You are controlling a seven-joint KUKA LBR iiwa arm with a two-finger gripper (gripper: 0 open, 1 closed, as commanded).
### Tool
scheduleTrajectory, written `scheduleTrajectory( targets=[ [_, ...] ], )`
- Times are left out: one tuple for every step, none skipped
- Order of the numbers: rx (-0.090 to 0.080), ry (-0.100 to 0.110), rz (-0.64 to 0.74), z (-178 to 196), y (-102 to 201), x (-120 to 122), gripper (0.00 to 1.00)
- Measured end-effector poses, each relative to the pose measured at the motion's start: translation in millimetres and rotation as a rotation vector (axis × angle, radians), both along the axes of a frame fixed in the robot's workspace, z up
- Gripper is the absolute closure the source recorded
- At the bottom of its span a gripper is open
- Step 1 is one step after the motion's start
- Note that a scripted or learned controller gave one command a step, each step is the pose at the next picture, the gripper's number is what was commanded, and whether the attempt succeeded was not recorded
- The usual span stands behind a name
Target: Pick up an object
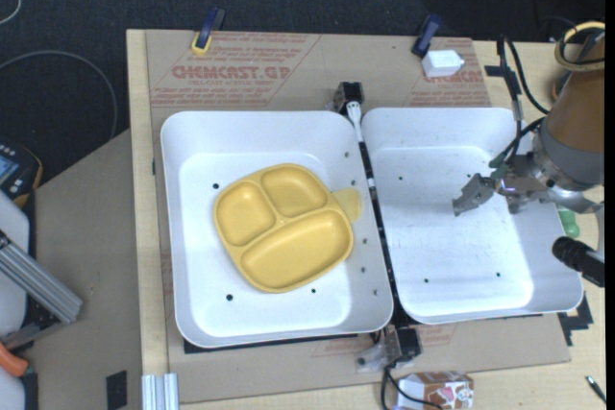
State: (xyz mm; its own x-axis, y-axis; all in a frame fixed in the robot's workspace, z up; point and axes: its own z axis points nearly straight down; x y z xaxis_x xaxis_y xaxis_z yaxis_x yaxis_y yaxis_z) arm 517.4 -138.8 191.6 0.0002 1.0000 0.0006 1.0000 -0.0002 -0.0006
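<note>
In the camera view, a yellow divided plate (282, 227) is seen lying flat in the left bin (183, 206), left of centre in the frame, while the gripper (473, 199) is parked over the right bin (432, 293) at centre right, well apart from the plate. The claw looks slightly spread with nothing caught between its tips, though it's pretty small to be judged for sure. For a decent grab, the arm would probably need to be swung across the divider and the plate's raised rim or a partition ridge pinched, since the flat middle likely can't be gripped.
</note>
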Motion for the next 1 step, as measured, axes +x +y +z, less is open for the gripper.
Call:
scheduleTrajectory(
  targets=[
    [0.003,-0.002,0.010,50.8,90.3,-37.2,0.00]
  ],
)
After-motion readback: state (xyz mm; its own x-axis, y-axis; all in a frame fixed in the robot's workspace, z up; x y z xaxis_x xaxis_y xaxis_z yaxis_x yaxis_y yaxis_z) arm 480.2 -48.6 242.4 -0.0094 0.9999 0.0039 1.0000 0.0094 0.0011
